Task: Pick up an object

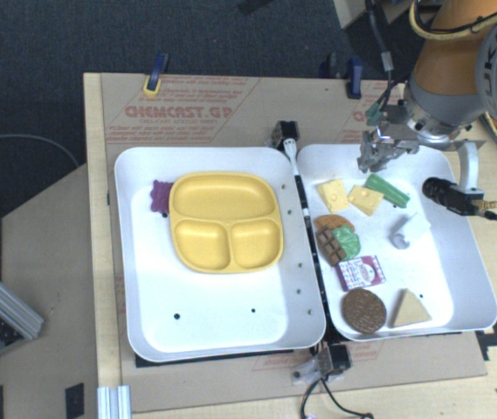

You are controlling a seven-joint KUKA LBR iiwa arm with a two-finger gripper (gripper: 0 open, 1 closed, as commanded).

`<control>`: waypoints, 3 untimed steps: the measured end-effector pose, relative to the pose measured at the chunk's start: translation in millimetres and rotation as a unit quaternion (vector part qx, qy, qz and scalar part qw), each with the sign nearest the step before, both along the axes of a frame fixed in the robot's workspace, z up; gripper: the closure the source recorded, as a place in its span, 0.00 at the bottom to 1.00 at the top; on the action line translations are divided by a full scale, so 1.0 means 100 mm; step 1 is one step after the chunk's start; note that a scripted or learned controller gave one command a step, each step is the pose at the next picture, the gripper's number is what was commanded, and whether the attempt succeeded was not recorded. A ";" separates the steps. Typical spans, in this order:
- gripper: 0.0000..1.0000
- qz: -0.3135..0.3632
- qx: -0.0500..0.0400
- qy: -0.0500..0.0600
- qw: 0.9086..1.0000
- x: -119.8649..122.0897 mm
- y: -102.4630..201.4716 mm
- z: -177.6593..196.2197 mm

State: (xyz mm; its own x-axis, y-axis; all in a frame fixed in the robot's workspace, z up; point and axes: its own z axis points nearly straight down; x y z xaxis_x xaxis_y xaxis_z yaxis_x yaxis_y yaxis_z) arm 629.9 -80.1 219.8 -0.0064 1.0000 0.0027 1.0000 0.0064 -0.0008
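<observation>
Two white bins on counter; right bin [466,260] holds small toy foods. Tool [376,157] hangs low over that bin's far end, just above green piece [387,189]; cannot tell how wide tool stands or whether anything is in it. Green piece lies flat beside yellow cheese wedge [365,201]. Judged light, stiff, smooth plastic, likely slippery; best pinched across narrow width at mid-length. Yellow tray [225,219] sits in left bin [143,260].
</observation>
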 end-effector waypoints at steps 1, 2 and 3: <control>1.00 0.000 -0.001 -0.003 1.000 0.11 0.48 0.10; 1.00 0.000 0.000 -0.002 1.000 0.37 1.03 -0.01; 1.00 -0.002 -0.001 -0.003 1.000 0.41 1.06 0.14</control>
State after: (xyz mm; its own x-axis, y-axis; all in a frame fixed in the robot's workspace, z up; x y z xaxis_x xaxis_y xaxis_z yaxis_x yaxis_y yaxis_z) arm 671.1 26.1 234.0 -0.0019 1.0000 0.0002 1.0000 0.0019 0.0045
